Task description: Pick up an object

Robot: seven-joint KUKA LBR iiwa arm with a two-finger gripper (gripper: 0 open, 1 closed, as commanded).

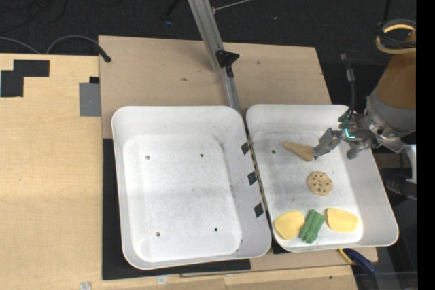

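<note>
The right bin (370,180) holds several small items. A tan, bread-like stick (298,151) lies near its middle, and a round cookie (319,183) sits below it. Along the bin's front lie a yellow piece (289,224), a green piece (312,225) and a second yellow piece (342,219), close together. My gripper (340,146) hangs low over the right bin's upper right, open. Its left finger (325,144) reaches the right end of the tan stick, and nothing sits between the fingers.
The left bin (178,183) lies beside the right one, with black clips (251,176) along the shared edge. A slanted aluminium bar (207,27) rises behind the bins. Dark floor and cables surround the bench.
</note>
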